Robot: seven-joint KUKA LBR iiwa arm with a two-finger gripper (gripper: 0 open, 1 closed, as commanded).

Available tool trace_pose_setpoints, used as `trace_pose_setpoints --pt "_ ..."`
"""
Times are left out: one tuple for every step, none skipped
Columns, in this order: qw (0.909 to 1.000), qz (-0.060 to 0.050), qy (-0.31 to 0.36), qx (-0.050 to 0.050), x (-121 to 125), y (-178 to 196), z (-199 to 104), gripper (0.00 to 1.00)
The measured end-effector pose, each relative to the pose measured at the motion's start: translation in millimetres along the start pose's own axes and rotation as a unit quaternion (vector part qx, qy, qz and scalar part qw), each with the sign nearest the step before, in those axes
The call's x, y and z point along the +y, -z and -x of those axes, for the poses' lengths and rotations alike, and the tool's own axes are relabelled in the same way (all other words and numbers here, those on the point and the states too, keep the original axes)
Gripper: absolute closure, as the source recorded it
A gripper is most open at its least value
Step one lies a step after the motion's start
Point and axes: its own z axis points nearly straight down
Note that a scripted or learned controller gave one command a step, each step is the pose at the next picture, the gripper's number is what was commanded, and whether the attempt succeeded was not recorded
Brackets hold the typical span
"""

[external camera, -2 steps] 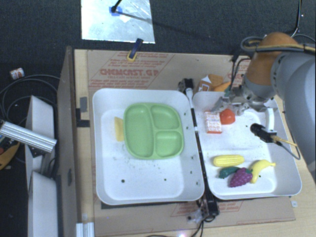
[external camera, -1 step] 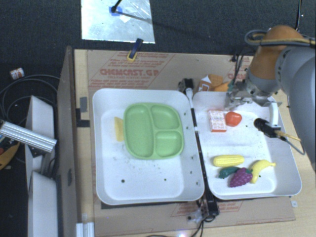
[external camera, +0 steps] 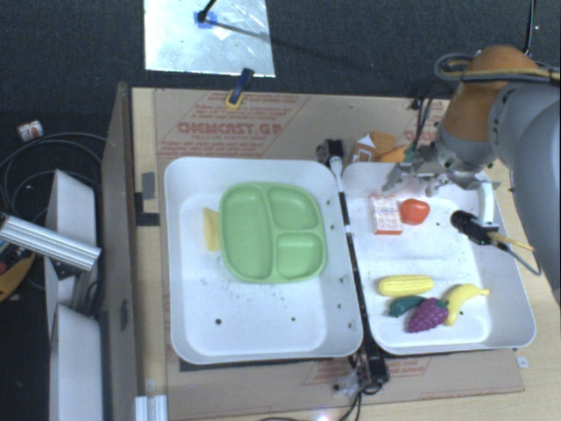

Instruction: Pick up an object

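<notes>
Right bin [external camera: 504,323]: toy tomato [external camera: 415,210], red, rounded, glossy, green-topped, near the far wall, just beside a small red-and-white carton [external camera: 386,215]. Gripper [external camera: 421,175]: above the bin's far edge, near the tomato; finger state cannot be told.

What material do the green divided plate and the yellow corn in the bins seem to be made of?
Green divided plate: probably moulded plastic, with a smooth, slightly matte finish; its color is uniform and its compartment edges are rounded. Yellow corn: likely a plastic toy, with an even, saturated yellow and a faint sheen. The picture is too coarse to be sure.
</notes>
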Motion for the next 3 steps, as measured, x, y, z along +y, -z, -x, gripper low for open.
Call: trace_pose_setpoints --pt "1.0000 0.003 -0.003 -0.002 -38 -10 -24 0.00" --pt "1.0000 0.004 -0.002 -0.002 -35 3 -24 1.00" --pt "1.0000 0.003 -0.002 -0.001 -36 2 -24 0.00"
